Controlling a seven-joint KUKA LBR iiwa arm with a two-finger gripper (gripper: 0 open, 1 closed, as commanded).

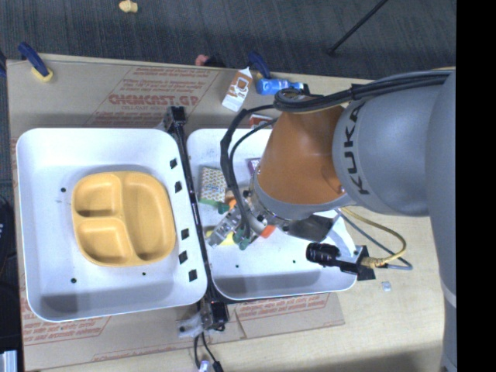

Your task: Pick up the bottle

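The gripper point(235, 229) is seen low in the right bin point(271, 289), at its left side, as a cluster of dull metal parts beneath the wrist. Whether it is open or closed cannot be told, as the wrist hides most of it, and nothing can be seen held in it.

Small items point(225, 208) in orange, green and yellow are crowded against the metal parts. The bottle cannot be told apart from this clutter; if it lies in the right bin, it is among these items or hidden under the arm. Just above them a flat speckled packet point(211, 182) is laid on the bin floor.

A smooth orange band point(302, 161), cone-shaped, is set above the wrist, and the broad, rounded grey arm point(395, 146) runs off to the right. Black cables point(232, 134) are looped around the band, and a black connector point(329, 256) with a yellow wire is seen near the bin's lower right corner.

The left bin point(46, 153) is of matte white plastic, shallow, with rounded corners. A glossy yellow tray point(124, 215) with three compartments is held in it.

Both bins are set on a brown printed cardboard sheet point(147, 91) over a pale bench point(403, 316). A blue clamp point(35, 62) is fixed at the upper left edge, and a small card tag point(238, 89) lies beside a blue object point(271, 85) behind the right bin. Dark ribbed flooring point(232, 22) is seen beyond.
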